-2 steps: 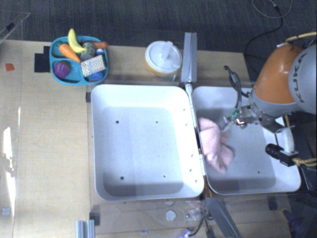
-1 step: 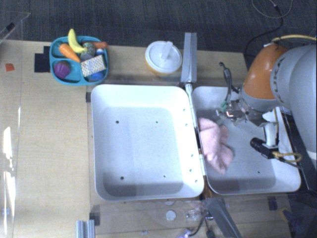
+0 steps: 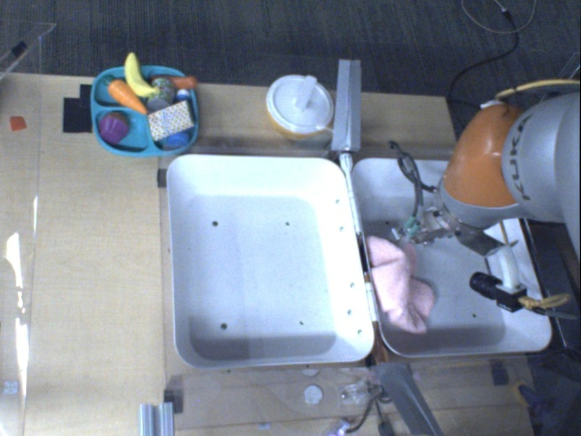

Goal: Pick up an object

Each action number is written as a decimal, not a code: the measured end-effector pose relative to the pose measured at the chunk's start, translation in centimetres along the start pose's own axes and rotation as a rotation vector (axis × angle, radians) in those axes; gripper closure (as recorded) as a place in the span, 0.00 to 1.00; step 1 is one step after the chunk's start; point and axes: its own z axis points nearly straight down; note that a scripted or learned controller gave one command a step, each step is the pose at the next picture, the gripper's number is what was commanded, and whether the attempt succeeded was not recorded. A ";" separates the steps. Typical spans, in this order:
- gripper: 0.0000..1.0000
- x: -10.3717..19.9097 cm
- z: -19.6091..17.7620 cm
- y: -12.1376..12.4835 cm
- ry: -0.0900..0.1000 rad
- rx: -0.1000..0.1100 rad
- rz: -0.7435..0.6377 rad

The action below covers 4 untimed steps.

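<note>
Pink cloth [image 3: 399,284] in right bin [image 3: 472,334]; wooden bench [image 3: 91,271].

fixed overhead camera | slanted down | both white bins [image 3: 263,175] | arm [image 3: 508,166] at right

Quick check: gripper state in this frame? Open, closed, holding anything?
Gripper: cannot be told; it sits low in the right bin, just above the pink cloth.
</note>
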 end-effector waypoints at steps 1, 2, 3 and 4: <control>0.00 0.0 0.0 0.0 0.000 0.000 0.000; 0.00 0.0 0.0 0.0 0.000 0.000 0.000; 1.00 -0.1 -1.4 0.5 -0.007 -0.012 -0.003; 0.00 -0.1 -1.4 0.5 -0.007 -0.012 -0.003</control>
